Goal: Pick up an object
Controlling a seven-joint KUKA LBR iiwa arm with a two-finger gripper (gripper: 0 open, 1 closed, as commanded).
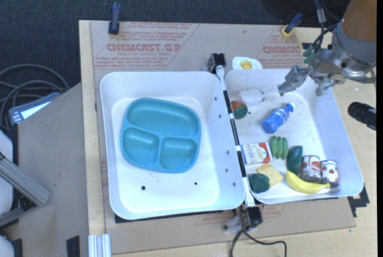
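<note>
Gripper (305, 79) poised over right white bin's (344, 130) far edge, jaws spread, nothing held. Small blue plastic bottle (276, 119) lying tilted just below-left. Round body liable to roll from closing jaws, spoiling grasp.

Cut off by the right edge: the arm (362, 17), with only its wrist and orange band in view. Too small and blurred to tell open from closed: the pincer (305, 79) above the right bin (344, 124). Unreadable: print on the small carton (256, 153) and on the can (319, 171) at the bin's near corner. Partly hidden under the banana (305, 184) and can: the bin's near rim. Cropped at the left edge: the grey cables (24, 85) beside the bench (179, 40).
</note>
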